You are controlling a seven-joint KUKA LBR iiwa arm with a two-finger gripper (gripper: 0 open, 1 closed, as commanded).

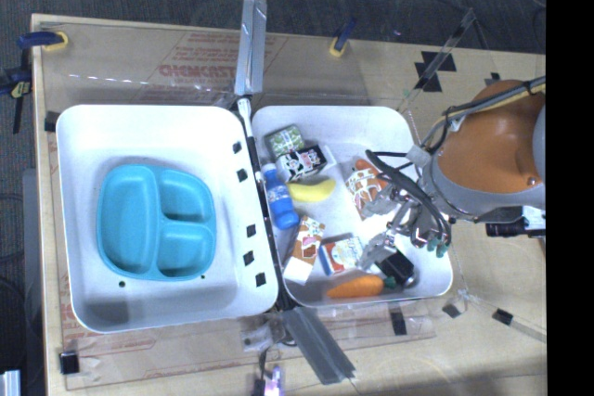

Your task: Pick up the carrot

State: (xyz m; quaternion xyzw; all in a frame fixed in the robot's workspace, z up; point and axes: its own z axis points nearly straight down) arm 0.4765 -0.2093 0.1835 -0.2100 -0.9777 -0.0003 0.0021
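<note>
Gripper [388, 248] low in right bin [390, 121] — grip state unclear, carrot [354, 287] just beside

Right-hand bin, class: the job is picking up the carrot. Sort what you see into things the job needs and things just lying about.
Needed for the job:
carrot, at the right bin's near edge
gripper, just above the carrot

Just lying about:
banana
blue bottle
small printed packets
blue tray in the left bin

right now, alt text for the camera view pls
The gripper hovers just above the carrot at the right bin's near edge, among a banana and snack packets. The left bin holds a blue divided plate.
</note>
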